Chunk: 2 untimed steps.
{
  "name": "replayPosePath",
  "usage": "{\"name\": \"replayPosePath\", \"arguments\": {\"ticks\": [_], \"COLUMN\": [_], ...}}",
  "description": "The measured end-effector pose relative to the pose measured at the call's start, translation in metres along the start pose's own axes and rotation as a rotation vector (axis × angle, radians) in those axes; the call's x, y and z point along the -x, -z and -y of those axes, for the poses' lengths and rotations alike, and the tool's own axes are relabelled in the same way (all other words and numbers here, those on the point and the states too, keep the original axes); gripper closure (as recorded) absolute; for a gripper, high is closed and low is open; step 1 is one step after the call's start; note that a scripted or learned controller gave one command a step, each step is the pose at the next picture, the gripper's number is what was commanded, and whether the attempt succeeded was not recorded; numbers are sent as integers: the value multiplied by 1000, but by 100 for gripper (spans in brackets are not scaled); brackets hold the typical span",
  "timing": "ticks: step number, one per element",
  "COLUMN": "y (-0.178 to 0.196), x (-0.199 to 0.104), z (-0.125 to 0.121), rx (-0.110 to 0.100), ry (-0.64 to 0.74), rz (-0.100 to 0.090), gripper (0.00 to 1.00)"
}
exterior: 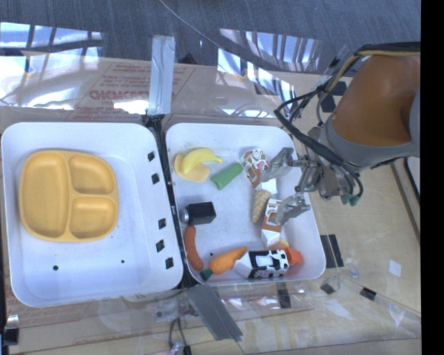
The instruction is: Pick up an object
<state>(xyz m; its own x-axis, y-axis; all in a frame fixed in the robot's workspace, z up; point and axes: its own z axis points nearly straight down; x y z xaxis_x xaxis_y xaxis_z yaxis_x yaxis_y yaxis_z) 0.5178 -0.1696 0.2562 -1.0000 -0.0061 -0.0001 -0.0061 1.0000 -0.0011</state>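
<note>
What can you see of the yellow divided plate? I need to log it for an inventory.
The yellow divided plate lies flat in the left bin, toward that bin's left side. It looks like matte plastic, a rounded rectangle with three compartments: one long at the left, two smaller at the right. Nothing lies on it, and it touches nothing but the bin floor.
</note>
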Motion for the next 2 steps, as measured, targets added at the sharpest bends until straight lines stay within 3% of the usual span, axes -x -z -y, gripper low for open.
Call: {"name": "replayPosePath", "arguments": {"ticks": [1, 2], "y": [-153, -164], "x": [2, 69], "z": [40, 18], "rx": [4, 2], "ry": [58, 209], "rz": [-6, 3], "gripper": [0, 0]}}
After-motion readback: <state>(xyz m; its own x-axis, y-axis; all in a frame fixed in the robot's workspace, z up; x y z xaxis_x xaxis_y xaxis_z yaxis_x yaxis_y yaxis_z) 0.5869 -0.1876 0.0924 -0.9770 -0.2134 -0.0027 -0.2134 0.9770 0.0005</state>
